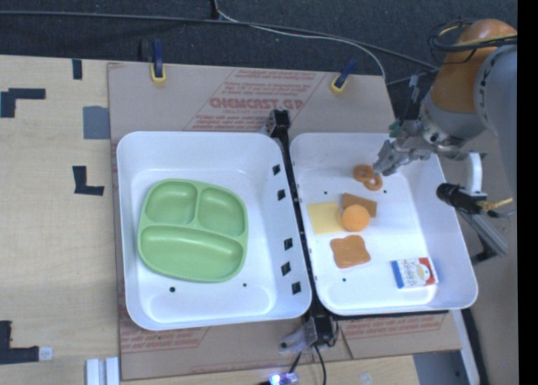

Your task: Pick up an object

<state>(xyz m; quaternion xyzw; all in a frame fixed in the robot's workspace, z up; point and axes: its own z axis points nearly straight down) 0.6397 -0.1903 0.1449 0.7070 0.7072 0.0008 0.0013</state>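
Observation:
The right bin holds a small brown pretzel, a yellow cheese slice, an orange ball resting on a brown piece, a toast slice and a small white, blue and red carton. My gripper hangs low over the bin's upper right part, its tip just right of the pretzel. Nothing shows between its fingers.
The left bin holds a green divided plate. A black divider with clips runs between the bins. Cardboard lies under both, held by yellow and blue clamps at the back. A cable crosses the dark backdrop above.

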